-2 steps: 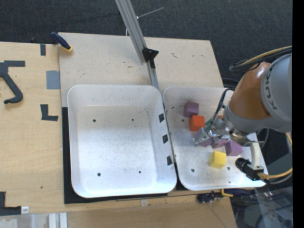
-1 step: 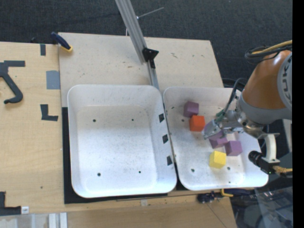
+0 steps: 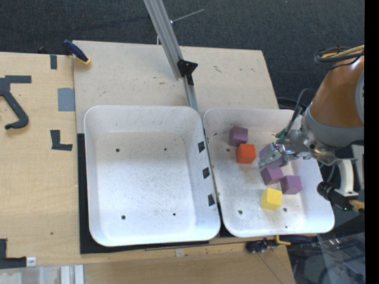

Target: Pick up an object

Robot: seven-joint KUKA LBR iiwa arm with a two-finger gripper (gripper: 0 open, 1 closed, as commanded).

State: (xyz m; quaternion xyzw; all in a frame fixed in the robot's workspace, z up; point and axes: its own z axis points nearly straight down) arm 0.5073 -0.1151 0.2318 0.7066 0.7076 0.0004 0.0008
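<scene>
My gripper hangs low in the right bin, just above a purple block, and I cannot tell how it is set from this slant. My worry is crowding. A second purple block touches the first or nearly so, and the yellow block lies just below it. A descent slightly off centre could land on an edge, shove the cluster toward the bin wall, or nudge a neighbour and come up with nothing. The orange block sits just left of the gripper, and a third purple block lies above that one. Beside the right bin, the left bin shows only bare floor with dark specks.
</scene>
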